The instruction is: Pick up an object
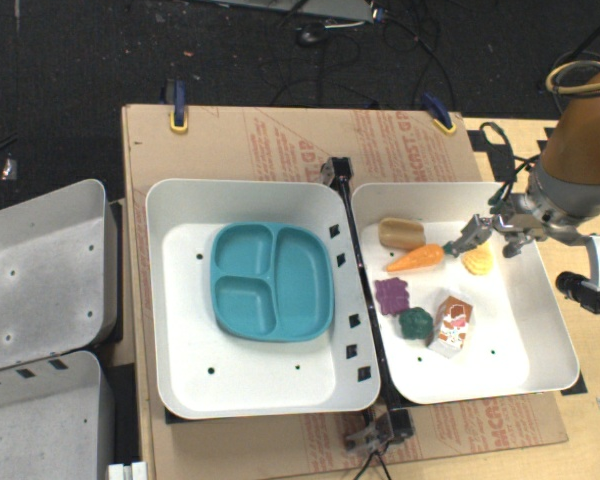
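Camera view: tool (477,240) over small yellow, rounded object (477,261), right bin (540,368).

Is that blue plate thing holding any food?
Empty. The teal divided tray lies flat in the left bin, its three compartments bare; the toy foods lie in the right bin.

Mounted above the bench (250,128), looking down at a slant, far enough back to take in both white bins (180,268) side by side. Facing toward the bench's far edge and the dark floor beyond, probably from its near side.
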Motion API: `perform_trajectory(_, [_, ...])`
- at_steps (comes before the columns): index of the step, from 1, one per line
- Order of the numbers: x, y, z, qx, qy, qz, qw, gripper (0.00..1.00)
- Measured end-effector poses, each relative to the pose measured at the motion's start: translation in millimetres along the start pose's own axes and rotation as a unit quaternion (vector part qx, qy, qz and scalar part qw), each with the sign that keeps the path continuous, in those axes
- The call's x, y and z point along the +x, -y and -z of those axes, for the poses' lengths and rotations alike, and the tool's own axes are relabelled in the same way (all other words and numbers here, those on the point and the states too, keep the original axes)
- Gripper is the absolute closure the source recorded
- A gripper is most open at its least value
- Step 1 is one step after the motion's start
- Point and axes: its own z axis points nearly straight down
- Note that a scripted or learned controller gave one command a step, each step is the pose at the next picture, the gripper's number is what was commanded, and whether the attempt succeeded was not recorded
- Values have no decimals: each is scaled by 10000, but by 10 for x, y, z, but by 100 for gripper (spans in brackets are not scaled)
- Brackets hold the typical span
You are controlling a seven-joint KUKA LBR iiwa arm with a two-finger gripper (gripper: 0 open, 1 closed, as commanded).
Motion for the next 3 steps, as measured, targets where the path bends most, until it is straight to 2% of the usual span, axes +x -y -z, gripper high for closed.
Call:
perform_trajectory(1, [87, 76, -552, 11, -8, 5, 10000, 0])
perform_trajectory(2, [95, 75, -757, -7, -1, 6, 10000, 0])
perform_trajectory(3, [93, 66, -641, -24, 4, 6, 10000, 100])
